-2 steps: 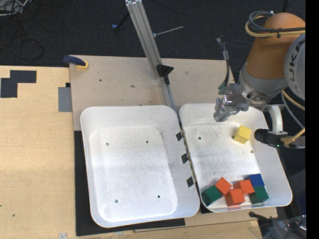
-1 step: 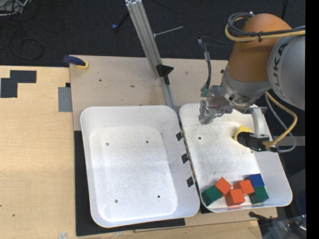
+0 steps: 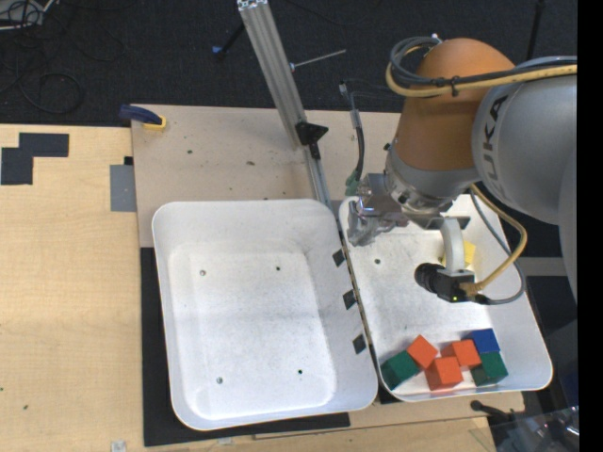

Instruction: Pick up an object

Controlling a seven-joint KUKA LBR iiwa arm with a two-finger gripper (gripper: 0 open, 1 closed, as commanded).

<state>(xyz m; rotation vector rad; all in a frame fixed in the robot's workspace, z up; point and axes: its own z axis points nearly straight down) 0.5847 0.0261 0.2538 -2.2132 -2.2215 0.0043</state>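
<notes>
Hovering gripper [image 3: 361, 222] well apart from blocks [image 3: 447, 360]

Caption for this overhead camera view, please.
KUKA arm's gripper over the right bin's far-left corner; coloured blocks clustered at its near edge.

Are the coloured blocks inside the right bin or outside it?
Inside. The blocks lie clustered in the near corner of the right bin, within its rim.

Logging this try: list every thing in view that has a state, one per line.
tool: low over the right bin's upper left corner, nothing seen in it
blocks: clustered loose at the right bin's near edge
right bin: holds the blocks
left bin: flat on the bench
</notes>
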